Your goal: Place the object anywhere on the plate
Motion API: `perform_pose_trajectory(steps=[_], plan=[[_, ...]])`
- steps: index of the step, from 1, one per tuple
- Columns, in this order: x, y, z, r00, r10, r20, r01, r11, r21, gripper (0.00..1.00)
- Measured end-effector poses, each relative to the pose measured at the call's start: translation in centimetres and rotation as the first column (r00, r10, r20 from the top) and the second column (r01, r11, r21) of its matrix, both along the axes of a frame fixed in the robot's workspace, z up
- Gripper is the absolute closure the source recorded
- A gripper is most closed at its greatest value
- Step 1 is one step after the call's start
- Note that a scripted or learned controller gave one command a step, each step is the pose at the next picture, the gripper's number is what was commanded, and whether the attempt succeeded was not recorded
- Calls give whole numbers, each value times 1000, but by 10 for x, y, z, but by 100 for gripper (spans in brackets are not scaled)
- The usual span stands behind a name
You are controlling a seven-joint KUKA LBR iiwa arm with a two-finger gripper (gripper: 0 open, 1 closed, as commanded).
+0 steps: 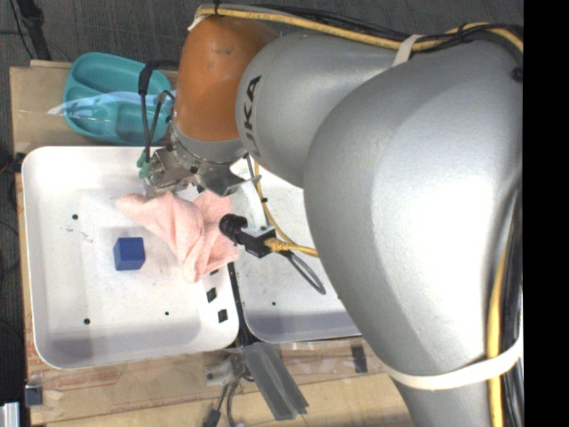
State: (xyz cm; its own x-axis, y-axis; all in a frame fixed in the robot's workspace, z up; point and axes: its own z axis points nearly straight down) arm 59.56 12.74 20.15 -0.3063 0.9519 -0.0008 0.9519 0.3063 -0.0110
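Observation:
A small blue cube (pixel 130 253) sits on the floor of the left white bin (pixel 53 327), left of centre. A crumpled pink cloth (pixel 188 227) lies to its right, reaching towards the wall between the bins. My gripper (pixel 164 173) is low at the back of the left bin, right at the cloth's upper edge. It is well apart from the cube, up and to the right of it. A teal dish-like thing (pixel 105 94) rests outside the bin, behind its back left corner.
The grey arm with its orange band (pixel 213 69) covers most of the right bin (pixel 284 323). Only that bin's front left part shows. A wooden bench edge (pixel 133 381) runs along the front.

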Motion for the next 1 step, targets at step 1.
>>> perform_pose_trajectory(steps=[1], plan=[[-75, 42, -17, 1000, -10, 0, 10, 1000, -1, 100]])
